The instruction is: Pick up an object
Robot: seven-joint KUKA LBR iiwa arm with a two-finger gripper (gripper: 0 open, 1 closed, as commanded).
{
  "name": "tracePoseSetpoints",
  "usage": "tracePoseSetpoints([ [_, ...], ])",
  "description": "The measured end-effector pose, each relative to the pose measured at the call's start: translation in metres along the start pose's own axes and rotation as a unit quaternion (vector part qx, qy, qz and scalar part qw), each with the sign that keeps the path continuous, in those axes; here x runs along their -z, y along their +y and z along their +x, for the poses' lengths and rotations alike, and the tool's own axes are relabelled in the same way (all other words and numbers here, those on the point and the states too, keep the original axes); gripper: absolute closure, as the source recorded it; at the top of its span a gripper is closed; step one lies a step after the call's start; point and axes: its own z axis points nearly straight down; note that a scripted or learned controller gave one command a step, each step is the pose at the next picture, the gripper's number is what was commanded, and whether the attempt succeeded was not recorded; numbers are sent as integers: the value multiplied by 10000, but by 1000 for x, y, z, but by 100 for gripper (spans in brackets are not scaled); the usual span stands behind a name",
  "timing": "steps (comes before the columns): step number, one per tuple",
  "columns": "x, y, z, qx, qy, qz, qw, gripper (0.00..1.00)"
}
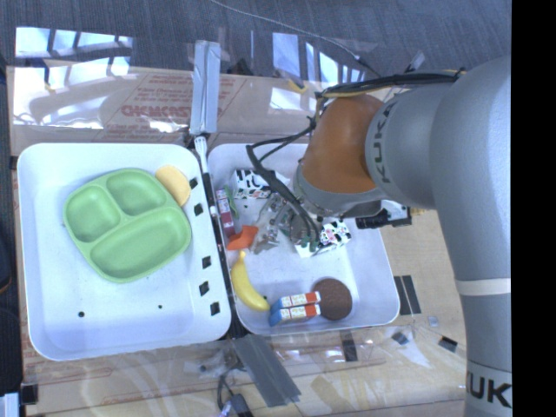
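Low down, hand (280, 227) among right bin (382, 272) clutter beside orange piece (242, 236).

Two bins sit side by side. The left bin (52, 311) holds a divided plate (128, 223), with a lemon (174, 183) touching the plate's upper right edge. In the right bin (378, 298), a banana (247, 288) lies by the left wall, a tube (295, 307) to its right, and a ball (332, 297) just beside the tube.
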Motion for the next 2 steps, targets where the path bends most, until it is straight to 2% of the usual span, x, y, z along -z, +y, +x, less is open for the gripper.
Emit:
tracePoseSetpoints([
  [1, 43, 2, -57, -1107, -6, 2, 9939, 100],
  [2, 140, 7, -50, -2976, -18, -5, 9547, 100],
])
